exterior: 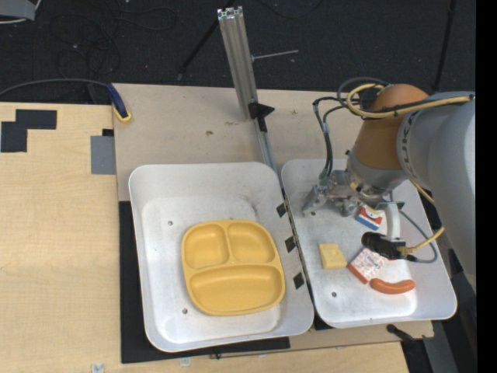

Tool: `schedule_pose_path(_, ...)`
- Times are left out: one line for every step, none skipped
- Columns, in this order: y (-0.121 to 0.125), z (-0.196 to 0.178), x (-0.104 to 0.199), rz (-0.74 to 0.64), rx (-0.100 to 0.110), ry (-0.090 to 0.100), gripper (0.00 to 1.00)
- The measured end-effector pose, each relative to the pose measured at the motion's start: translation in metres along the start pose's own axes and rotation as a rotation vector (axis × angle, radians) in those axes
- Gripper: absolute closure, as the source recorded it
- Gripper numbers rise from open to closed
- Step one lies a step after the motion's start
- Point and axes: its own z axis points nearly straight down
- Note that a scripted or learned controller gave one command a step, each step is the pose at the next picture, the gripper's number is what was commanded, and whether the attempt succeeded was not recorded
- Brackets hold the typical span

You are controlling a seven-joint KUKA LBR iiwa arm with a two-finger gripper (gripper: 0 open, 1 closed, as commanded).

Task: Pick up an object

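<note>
Where the worktop (194, 123) comes nearest the camera, the two white bins sit side by side; the left bin (155, 200) carries a yellow divided plate (231, 266) lying flat toward its near right corner, likely parked there as clutter rather than as a target. In the right bin (435, 305), near edge first: an orange-red sausage (392, 287) lying on its side, just beyond it a small red-and-white packet (366, 265), and to their left a pale yellow cheese block (331, 256), squat, matte, well apart from the bin wall. Any of the three would serve as the object to pick up; the cheese block looks easiest, standing clear of its neighbours. A further red, white and blue packet (371, 218) lies just past these, partly under the arm. The claw (335, 199) hangs low over the far left part of the right bin, pointing down, nothing visibly in it; how wide it stands I cannot tell. Beyond, an aluminium post (238, 61) rises from the worktop's far side.
</note>
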Motion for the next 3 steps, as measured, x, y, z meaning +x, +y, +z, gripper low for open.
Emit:
schedule_pose_path(0.001,-0.01,0.007,-0.004,0.0,0.013,1.0)
schedule_pose_path(-0.002,-0.071,0.001,-0.002,-0.002,-0.001,1.0)
schedule_pose_path(0.008,-0.122,-0.005,-0.001,-0.003,-0.001,1.0)
